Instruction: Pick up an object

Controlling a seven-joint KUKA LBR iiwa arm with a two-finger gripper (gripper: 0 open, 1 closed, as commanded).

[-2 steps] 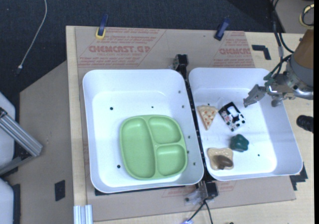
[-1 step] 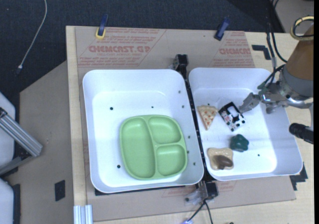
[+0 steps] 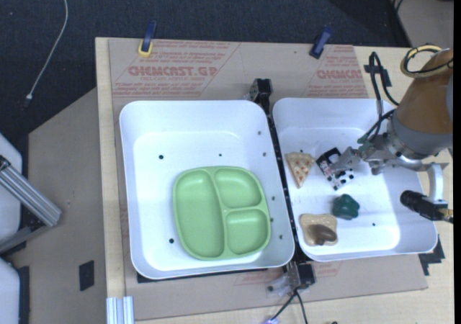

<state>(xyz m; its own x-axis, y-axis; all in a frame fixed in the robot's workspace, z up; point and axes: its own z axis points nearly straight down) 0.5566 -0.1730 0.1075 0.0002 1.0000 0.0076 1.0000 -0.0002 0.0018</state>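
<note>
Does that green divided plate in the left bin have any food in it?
Empty. The green three-compartment plastic plate lies flat in the left white bin, and all three sections show bare green.

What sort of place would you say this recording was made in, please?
Most likely a robotics lab test bench: two white bins sit clamped on a protective-film-covered board, the arm's end effector reaches among small test objects, and loose cables cross the carpet.
</note>
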